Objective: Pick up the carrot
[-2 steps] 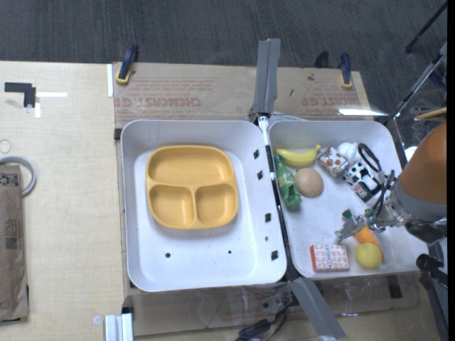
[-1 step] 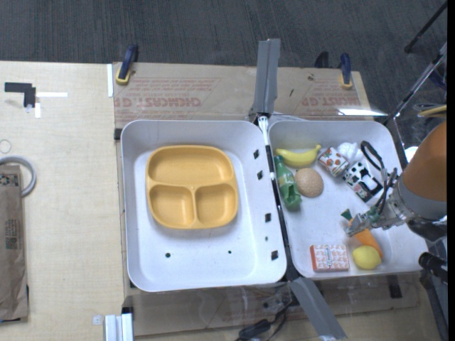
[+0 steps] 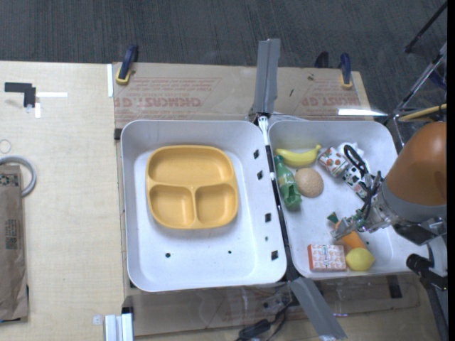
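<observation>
The carrot is a small orange piece in the right bin, near its front right corner, just above a yellow lemon. A bit of green shows at its left end. My gripper hangs right over the carrot, reaching in from the right and hiding its upper part. Whether it touches the carrot is unclear.
Also in the right bin are a banana, a green bottle, a round brown item, snack packets and a small box left of the lemon. The left bin holds a yellow divided tray.
</observation>
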Controlling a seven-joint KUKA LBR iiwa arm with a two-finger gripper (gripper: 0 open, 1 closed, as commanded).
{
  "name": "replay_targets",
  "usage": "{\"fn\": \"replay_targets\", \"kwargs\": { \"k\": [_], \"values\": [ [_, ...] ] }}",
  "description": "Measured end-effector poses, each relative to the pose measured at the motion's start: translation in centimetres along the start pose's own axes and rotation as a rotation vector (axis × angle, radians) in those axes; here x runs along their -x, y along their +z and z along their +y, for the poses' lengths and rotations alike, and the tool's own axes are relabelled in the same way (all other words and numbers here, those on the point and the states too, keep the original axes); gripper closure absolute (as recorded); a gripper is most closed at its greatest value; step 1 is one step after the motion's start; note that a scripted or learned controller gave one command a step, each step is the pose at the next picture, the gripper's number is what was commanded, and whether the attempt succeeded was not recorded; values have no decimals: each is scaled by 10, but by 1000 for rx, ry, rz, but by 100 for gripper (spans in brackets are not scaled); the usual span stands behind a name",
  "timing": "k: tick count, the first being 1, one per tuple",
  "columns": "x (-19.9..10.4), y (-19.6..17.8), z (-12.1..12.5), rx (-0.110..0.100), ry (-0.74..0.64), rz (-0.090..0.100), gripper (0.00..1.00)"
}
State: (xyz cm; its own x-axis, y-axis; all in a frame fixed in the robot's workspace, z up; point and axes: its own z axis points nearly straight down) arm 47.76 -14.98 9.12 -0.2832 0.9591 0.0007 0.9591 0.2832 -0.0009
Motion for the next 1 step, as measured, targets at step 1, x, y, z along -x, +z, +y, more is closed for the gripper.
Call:
{"fn": "replay_targets", "kwargs": {
  "k": [1],
  "values": [
    [8, 0, -3, 0, -16, 0, 100]
  ]
}}
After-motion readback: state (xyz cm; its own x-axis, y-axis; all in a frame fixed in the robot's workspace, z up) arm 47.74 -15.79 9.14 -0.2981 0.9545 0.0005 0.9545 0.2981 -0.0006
